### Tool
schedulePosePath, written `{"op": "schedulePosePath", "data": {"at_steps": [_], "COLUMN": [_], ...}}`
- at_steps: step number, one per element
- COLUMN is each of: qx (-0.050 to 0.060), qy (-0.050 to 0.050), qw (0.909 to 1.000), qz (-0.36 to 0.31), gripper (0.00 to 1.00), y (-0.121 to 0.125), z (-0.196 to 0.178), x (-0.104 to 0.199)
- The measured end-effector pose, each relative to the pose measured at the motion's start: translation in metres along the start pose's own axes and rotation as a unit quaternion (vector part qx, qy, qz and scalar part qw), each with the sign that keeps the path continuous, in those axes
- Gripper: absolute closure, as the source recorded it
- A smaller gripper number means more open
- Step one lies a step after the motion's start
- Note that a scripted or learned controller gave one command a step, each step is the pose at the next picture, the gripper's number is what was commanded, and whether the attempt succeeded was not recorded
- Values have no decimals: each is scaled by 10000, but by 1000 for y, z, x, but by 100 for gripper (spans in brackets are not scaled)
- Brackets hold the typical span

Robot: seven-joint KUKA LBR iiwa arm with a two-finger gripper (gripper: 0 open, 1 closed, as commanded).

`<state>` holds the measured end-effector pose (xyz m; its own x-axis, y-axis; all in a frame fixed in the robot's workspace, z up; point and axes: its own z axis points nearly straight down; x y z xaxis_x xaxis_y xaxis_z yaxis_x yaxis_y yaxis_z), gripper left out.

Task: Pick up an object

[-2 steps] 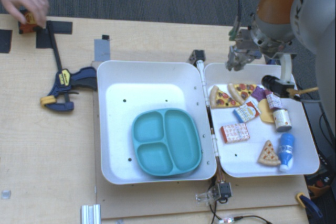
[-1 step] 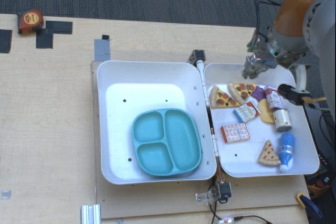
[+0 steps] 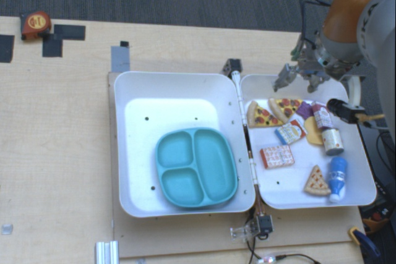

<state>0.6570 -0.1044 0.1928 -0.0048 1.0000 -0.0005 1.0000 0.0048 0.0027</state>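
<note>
Nearest the camera, at the lower right of the frame, a blue plastic bottle with a white cap (image 3: 337,177) lies just beside a tan toy pizza wedge (image 3: 316,182) in the right-hand white bin (image 3: 291,198). Further up sit a red-and-white patterned box (image 3: 277,156), a small blue-and-white packet (image 3: 288,132) and a grey-capped cylindrical can (image 3: 332,140). Beyond them two toy pizza slices with red topping (image 3: 273,112) lie close under the two-finger gripper (image 3: 301,79), which hovers over the bin's far rim with its fingers spread and nothing between them. The teal three-compartment plate (image 3: 197,166) fills the left bin. A good pick, I judge, means lowering straight onto one isolated piece, the box being clearest of its neighbours, and closing across its narrow side.
</note>
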Motion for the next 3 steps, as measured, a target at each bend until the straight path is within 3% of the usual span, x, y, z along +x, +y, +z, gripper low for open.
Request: {"op": "schedulePosePath", "data": {"at_steps": [1,2,3], "qx": [-17,-39,-35], "qy": [0,-10,-10], "qw": [10000,10000,10000], "qz": [-4,-33,-38], "gripper": [0,100,0], "y": [2,4,3], "z": [96,84,84], "x": [11,11,11]}}
